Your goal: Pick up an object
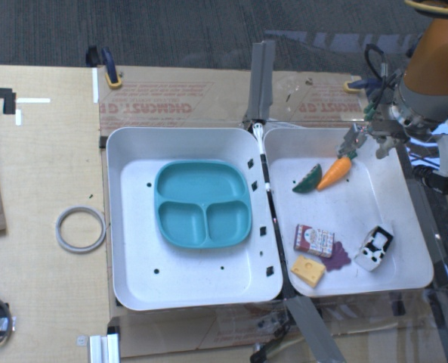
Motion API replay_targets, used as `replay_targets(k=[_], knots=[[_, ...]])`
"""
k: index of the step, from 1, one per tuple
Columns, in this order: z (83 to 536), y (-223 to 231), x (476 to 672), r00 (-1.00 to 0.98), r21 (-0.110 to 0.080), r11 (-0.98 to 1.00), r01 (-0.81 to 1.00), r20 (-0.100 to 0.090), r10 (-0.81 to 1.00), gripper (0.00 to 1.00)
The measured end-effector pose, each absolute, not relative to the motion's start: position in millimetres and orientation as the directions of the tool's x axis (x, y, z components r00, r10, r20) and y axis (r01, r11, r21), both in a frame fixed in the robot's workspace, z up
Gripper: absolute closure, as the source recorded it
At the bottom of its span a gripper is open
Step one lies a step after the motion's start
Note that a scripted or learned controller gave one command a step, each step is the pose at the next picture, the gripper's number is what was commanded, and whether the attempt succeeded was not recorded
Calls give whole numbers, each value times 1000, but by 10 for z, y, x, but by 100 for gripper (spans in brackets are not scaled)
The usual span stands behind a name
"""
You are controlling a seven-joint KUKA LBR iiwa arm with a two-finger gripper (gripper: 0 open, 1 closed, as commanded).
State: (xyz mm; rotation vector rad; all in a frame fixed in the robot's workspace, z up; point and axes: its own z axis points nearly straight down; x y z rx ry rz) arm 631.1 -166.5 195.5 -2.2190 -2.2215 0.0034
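My gripper hangs over the far part of the right bin, just above the upper end of an orange carrot. The carrot lies slanted, and its top end meets the gripper's tip. A dark green leaf-shaped piece lies against the carrot's left side. Nearer the front of that bin are a small red and white carton on a purple piece, a yellow cheese wedge and a black and white cow figure.
The left bin holds a teal divided plate. A grey ring lies on the bench left of the bins. A grey post stands behind the seam between the bins.
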Motion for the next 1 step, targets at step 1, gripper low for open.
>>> replay_targets(k=[1], knots=[[907,-1676,6114,-142,-1,142,990,0,990,0]])
